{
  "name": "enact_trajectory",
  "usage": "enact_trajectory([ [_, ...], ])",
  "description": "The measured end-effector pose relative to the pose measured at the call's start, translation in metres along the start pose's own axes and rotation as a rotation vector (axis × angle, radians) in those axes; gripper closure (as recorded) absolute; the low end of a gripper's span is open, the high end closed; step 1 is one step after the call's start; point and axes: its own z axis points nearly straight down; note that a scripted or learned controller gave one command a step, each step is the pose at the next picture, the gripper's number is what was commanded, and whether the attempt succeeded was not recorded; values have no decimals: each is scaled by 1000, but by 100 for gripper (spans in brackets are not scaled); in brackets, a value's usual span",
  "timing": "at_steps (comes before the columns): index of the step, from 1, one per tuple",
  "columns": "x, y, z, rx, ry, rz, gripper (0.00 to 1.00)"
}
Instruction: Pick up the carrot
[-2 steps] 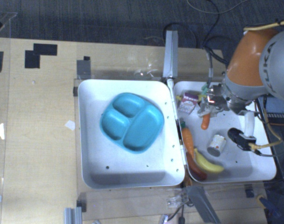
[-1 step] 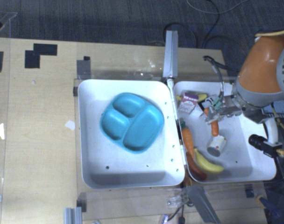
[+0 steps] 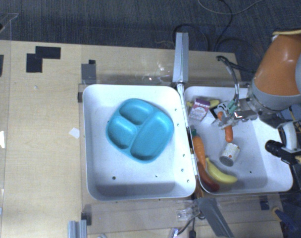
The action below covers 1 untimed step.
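The bench (image 3: 36,133) carries two white bins side by side. The left bin (image 3: 98,182) holds a blue divided tray (image 3: 139,129), which lies near its middle, slightly tilted in the view.

The right bin (image 3: 274,177) is the landmark for the other things. The carrot (image 3: 199,151) lies along its left wall, about halfway down, with its thin end toward the far side. Just below the carrot, at the near left corner of this bin, lies a banana (image 3: 221,173), and a dark red thing (image 3: 210,182) lies under the banana's edge. A small white cylinder (image 3: 229,154) stands tilted near the middle of the bin, right of the carrot and apart from it. A small orange-red thing (image 3: 229,133) lies just above the cylinder. At the far left corner of the bin there is a white and purple carton (image 3: 199,110) with a yellow thing (image 3: 213,103) beside it.

The arm (image 3: 281,73) reaches in over the far right part of this bin. The jaws (image 3: 228,117) hang above the orange-red thing, well apart from the carrot. I cannot tell if the jaws are wide or narrow.
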Motion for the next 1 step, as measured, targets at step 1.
enact_trajectory([
  [1,59,44,42,5,4,-283,100],
])
